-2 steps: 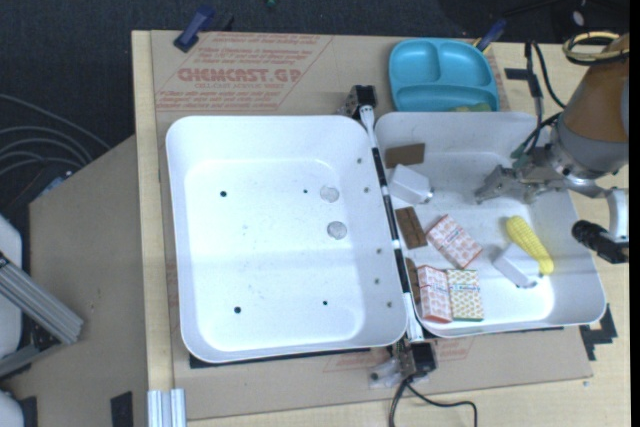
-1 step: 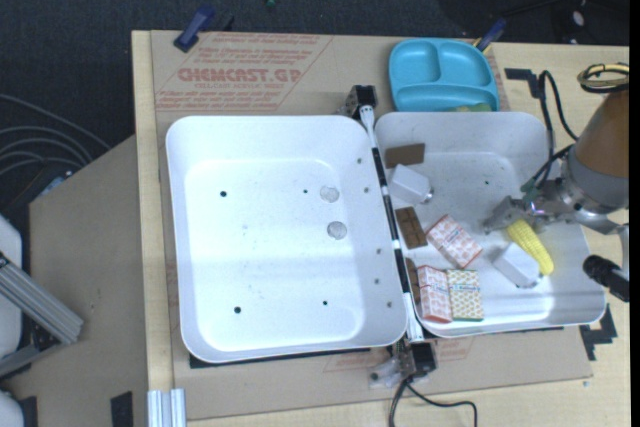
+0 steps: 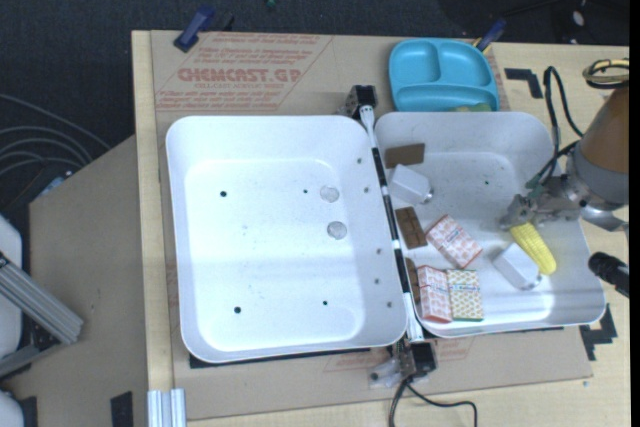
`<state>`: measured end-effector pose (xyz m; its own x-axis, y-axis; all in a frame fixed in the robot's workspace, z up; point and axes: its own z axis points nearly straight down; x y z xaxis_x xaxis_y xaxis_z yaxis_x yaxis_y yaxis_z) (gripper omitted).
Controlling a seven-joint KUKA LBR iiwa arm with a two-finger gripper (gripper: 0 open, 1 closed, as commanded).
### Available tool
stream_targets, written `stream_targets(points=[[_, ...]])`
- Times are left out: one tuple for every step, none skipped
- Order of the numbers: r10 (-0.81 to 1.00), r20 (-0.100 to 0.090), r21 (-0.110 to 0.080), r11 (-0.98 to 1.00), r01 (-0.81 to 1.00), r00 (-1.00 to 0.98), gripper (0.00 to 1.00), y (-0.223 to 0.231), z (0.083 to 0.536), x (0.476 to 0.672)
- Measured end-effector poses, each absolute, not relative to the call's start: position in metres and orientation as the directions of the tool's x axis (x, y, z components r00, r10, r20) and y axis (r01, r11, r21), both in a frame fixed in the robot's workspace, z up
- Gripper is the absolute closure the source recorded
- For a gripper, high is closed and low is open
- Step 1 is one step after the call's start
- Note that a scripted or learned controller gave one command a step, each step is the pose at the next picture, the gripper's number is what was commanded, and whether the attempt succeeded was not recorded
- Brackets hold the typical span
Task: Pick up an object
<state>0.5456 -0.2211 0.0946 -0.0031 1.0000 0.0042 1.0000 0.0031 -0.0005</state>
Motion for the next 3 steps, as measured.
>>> stream_targets(points=[[1.0,0.001,0.003,0.002,1.0,-0.002,1.0,-0.137,0.228,0.555],[1.0,0.003,-0.003,0.002,1.0,-0.002,1.0,-0.036,0.236,0.544],[1.0,0.002,-0.002,0.002,1.0,-0.002,1.0,0.048,0.267,0.51]])
